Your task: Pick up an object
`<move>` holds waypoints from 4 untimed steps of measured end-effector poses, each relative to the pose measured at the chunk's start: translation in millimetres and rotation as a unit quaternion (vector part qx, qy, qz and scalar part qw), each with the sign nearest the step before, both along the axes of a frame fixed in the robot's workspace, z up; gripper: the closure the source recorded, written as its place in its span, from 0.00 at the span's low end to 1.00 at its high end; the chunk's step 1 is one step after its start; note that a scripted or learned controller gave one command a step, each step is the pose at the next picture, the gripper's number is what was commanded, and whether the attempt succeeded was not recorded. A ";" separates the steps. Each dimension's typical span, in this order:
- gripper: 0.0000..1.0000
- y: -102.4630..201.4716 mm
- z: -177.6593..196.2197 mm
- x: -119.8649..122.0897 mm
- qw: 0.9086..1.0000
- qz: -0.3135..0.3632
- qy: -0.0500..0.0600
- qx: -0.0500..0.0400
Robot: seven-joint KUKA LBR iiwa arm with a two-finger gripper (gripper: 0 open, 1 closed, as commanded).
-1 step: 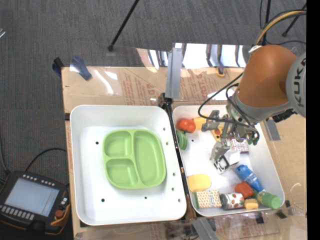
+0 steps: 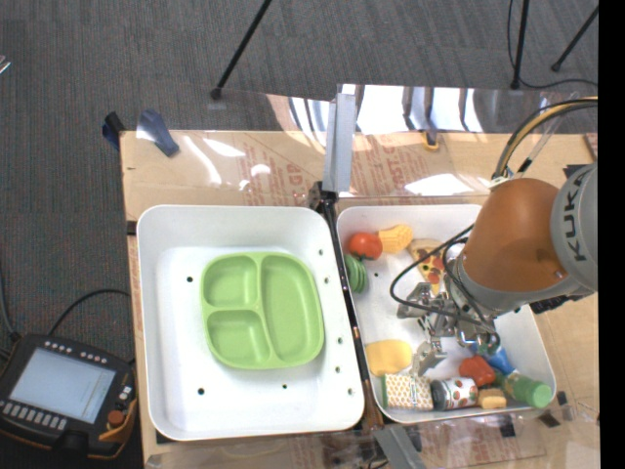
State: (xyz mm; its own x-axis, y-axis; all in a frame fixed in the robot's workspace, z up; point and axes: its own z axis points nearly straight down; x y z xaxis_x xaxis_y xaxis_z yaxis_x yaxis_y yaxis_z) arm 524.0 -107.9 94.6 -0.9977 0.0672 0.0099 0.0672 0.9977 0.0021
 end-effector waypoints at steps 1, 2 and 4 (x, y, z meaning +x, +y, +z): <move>0.00 -4.5 -7.1 95.0 1.000 0.019 -0.006 -0.001; 0.00 -24.7 -8.0 3.4 0.999 -0.032 -0.004 -0.001; 0.00 -26.3 -7.8 -5.9 0.993 -0.115 -0.004 -0.002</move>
State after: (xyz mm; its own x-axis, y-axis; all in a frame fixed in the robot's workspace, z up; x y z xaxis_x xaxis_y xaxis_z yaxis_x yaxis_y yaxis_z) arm 518.1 -134.1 86.8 -0.9560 0.2934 0.0021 0.2934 0.9560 0.0005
